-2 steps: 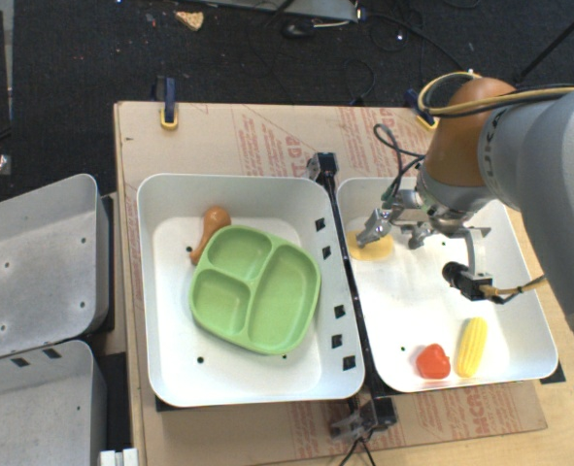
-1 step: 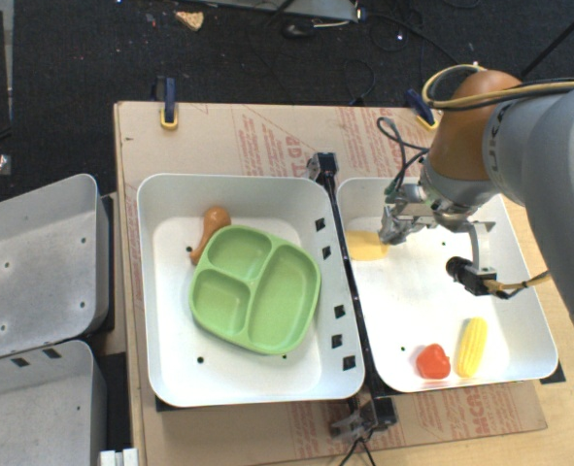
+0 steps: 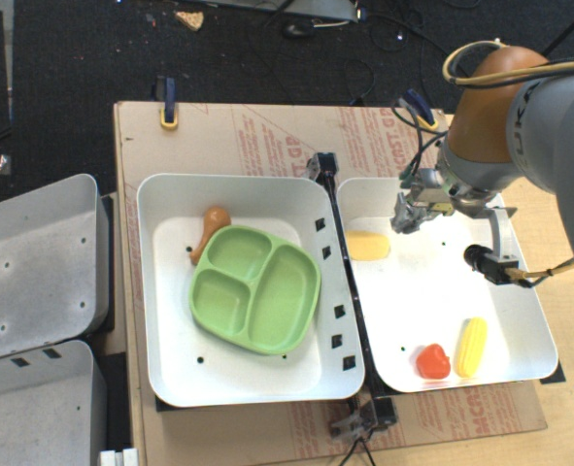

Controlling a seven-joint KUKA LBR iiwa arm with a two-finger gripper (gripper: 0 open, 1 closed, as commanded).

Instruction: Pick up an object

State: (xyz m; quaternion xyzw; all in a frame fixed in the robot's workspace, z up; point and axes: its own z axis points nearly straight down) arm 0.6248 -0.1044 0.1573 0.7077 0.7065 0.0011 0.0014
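Position gripper [image 3: 408,216] directly over pale yellow block [image 3: 368,247], lying upper left in right bin [image 3: 534,328], just below-left of gripper. Finger state: cannot tell. Descend vertically, straddle block, avoid bin wall, close firmly, lift straight.

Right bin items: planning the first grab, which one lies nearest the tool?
The pale yellow block, just left of the tool; the corn and red piece lie at the near edge.
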